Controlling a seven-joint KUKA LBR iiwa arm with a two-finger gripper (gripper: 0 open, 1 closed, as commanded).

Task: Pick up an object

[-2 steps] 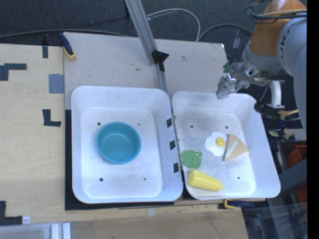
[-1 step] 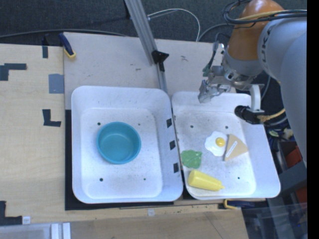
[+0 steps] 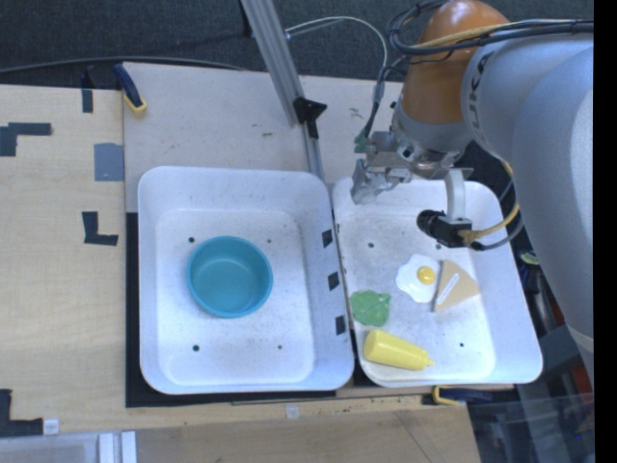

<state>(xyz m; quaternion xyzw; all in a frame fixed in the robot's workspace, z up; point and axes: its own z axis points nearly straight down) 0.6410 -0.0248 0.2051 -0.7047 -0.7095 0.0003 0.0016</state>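
One end effector (image 3: pixel 370 187) hangs over the right bin (image 3: pixel 516 355); its grip state is unreadable.

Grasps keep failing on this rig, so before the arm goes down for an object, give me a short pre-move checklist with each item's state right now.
1. Objects in the right bin: ok; fried egg, cheese wedge, green piece, yellow piece.
2. Hand above that bin: ok, at its far left corner.
3. Hand over a target: not ok; objects lie nearer the front.
4. Hand carrying nothing: cannot tell.
5. Egg and cheese apart: not ok, touching.
6. Blue bowl clear of path: ok, left bin.
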